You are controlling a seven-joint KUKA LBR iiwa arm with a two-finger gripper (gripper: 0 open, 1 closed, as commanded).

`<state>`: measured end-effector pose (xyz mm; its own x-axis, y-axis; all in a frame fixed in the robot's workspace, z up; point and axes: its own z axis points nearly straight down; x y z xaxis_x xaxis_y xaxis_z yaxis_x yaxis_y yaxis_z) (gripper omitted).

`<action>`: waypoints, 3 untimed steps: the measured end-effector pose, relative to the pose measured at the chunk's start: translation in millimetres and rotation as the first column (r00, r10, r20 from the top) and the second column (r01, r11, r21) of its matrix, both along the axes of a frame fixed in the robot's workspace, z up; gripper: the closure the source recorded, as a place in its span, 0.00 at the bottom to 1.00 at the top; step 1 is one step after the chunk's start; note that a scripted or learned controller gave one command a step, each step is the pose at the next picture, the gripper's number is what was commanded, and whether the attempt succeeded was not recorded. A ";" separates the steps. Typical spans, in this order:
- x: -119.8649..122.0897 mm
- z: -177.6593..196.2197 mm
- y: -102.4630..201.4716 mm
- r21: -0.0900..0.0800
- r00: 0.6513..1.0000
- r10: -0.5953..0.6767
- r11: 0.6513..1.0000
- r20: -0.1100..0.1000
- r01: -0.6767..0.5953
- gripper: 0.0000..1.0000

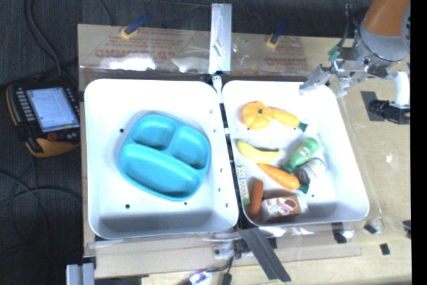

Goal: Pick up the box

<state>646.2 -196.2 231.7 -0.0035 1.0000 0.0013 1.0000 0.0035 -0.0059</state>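
The box (283,205) is small, with a brown and white label. It lies flat at the front of the right bin (347,163), between a reddish sausage (253,195) and the bin's front wall. My gripper (327,85) hangs over the bin's back right corner, far from the box. Its fingers are spread open with nothing between them.
The right bin also holds a yellow squash (263,115), a banana (257,151), a green bottle (301,152), a carrot (279,175) and a can (311,170) just behind the box. A blue divided plate (165,155) sits in the left bin (100,143). A tablet (48,110) lies off the bench at left.
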 end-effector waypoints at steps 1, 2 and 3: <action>-55.7 97.8 -28.6 -0.003 0.953 0.302 0.953 0.002 -0.302 0.00; -143.6 201.3 -28.0 -0.003 0.925 0.380 0.925 0.004 -0.380 0.00; -137.1 179.7 -27.0 0.000 0.943 0.333 0.943 0.003 -0.333 0.00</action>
<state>509.2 -223.2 411.4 -0.3359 0.9419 0.0012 0.9419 0.3359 -0.0026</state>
